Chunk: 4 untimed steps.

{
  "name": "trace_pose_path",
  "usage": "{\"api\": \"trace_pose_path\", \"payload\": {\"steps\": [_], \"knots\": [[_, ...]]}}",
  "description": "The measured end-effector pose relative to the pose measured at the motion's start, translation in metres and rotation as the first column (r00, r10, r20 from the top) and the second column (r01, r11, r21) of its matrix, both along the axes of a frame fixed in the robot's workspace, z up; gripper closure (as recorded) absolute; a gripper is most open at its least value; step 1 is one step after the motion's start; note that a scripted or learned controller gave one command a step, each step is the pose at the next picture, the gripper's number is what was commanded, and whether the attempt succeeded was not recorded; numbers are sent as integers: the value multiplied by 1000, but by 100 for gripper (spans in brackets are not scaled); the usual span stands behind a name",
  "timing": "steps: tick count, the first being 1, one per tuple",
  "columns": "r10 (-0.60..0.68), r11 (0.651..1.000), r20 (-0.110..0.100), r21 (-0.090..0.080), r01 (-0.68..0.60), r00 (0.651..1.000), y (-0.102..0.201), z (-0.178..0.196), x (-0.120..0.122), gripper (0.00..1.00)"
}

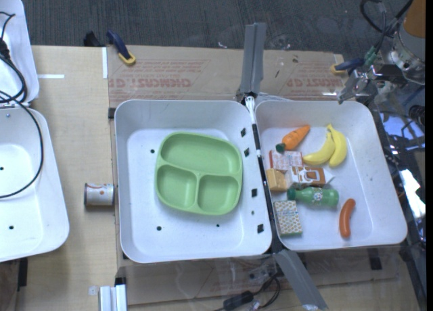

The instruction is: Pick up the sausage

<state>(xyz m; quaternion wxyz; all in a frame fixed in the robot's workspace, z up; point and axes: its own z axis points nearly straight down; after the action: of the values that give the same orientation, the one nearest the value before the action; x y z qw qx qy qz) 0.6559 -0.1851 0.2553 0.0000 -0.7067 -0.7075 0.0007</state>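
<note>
Two white bins are sitting side by side on the worktop. Lying in the right bin's (379, 168) lower right corner, the sausage (346, 218) is running almost top to bottom, well below the gripper (362, 85) hovering at upper right.

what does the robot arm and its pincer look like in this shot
At the upper right corner, part of the arm shows as a pale grey rounded body with a strip of orange at its top edge. Black cables loop beside it. Below, the pincer is a cluster of silvery metal parts with a blue piece near it; its details are too small to make out.
</note>
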Motion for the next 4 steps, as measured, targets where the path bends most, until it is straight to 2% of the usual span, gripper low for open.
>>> {"api": "trace_pose_path", "payload": {"steps": [1,2,3,4], "knots": [[78,997,-2,2,-78,997,-37,-113,-93,0],[181,984,-3,10,-180,984,-32,-150,-158,0],[197,980,0,2,-197,980,12,-164,-179,0],[161,987,6,-8,-161,987,28,-162,-159,0]]}}
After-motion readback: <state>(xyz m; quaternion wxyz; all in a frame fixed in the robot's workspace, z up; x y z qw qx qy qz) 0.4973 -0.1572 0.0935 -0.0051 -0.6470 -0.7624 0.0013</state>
